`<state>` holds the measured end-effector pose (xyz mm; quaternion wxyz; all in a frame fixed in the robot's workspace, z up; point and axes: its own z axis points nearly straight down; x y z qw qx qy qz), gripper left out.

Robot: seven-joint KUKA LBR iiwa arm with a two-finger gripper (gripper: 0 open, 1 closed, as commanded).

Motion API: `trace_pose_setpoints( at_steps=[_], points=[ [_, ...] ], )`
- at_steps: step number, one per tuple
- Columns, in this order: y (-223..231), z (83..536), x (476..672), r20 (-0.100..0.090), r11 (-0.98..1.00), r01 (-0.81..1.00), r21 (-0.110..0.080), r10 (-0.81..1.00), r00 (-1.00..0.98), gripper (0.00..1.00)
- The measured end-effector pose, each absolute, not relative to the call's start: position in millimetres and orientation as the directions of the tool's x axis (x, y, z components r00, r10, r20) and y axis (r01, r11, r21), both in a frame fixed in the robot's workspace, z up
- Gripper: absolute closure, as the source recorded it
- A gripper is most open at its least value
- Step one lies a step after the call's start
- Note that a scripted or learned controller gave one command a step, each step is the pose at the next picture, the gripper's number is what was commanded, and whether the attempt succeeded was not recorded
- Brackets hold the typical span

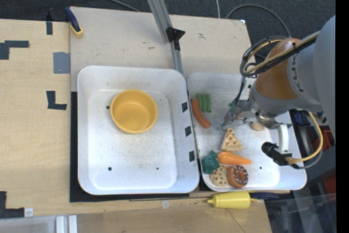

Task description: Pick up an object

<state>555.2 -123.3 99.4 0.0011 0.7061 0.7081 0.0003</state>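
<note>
The pincer (233,116) is held low in the right bin (215,83), at twelve o'clock from the pizza slice (231,140), likely so a toy can be grabbed. Whether it is open or closed cannot be told. A yellow bowl (133,111) is kept in the left bin (92,133).

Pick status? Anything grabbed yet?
Done: arm has reached into the right bin. In hand: nothing visibly held; the tool hangs low just above the pizza slice toy, near the hot dog. Left: grasp and lift an object. Yellow bowl sits in the left bin.
</note>
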Motion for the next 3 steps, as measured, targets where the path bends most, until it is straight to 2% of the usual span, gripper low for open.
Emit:
trace_pose_setpoints(
  at_steps=[2, 3],
  points=[
    [-135.0, 200.4, 545.3, -0.001, 0.0, 1.0, 0.003, 1.0, 0.0, 1.0],
    [-144.1, 258.7, 548.2, -0.002, 0.001, 1.0, 0.005, 1.0, -0.001, 1.0]
  ],
)
